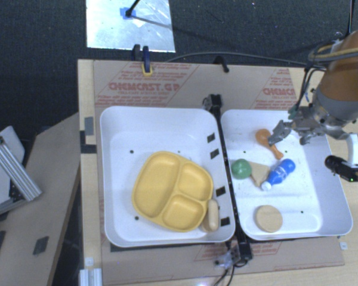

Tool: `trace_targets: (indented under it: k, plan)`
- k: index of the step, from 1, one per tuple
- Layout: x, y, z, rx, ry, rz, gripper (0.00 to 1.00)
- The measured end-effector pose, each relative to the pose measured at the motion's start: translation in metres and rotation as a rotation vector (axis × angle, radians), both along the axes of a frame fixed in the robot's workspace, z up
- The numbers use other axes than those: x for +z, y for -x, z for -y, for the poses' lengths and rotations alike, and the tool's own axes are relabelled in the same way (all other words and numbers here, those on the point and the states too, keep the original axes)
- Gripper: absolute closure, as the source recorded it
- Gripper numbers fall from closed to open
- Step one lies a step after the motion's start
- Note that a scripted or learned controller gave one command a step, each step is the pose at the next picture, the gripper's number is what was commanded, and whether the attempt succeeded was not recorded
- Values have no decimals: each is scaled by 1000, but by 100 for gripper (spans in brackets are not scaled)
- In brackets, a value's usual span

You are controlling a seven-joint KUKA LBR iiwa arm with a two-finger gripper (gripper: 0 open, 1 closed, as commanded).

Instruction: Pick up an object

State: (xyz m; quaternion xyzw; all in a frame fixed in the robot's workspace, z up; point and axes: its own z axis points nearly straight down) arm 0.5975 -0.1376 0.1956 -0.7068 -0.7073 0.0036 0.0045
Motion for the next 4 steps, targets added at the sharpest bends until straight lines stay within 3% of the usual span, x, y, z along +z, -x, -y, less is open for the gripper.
trace_targets:
  k: [1, 3, 4]
  plan:
    - [7, -3, 0, 2, 2, 13, 0]
    - [-107, -2, 1, 1, 1, 9, 0]
    - [-94, -4, 2, 1, 2, 15, 100]
